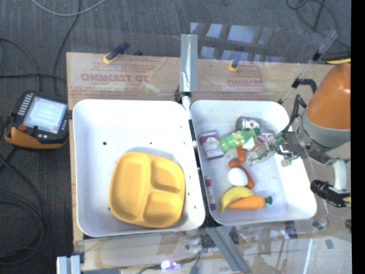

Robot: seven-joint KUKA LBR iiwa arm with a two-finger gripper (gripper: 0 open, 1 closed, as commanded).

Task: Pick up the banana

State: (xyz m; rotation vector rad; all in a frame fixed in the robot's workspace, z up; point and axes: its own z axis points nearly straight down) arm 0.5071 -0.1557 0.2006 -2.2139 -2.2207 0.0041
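- Your bench holds two white bins.
- Left bin [91, 153]: yellow tray [147, 188].
- Right bin [296, 201]: banana [232, 195] near the front edge, touching carrot [247, 202].
- Gripper [263, 151]: whether it is open or closed, I cannot tell.

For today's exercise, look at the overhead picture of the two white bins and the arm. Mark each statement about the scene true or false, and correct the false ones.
1. The curved yellow banana lies in the right-hand white bin. True.
2. The yellow sectioned plastic tray sits in the same bin as the banana. False: it sits in the left-hand white bin.
3. The orange toy carrot touches the banana. True.
4. The gripper holds the banana between its fingers. False: it is apart from the banana, near the green plastic bottle.
5. The white egg lies in the left-hand bin. False: it lies just above the banana.
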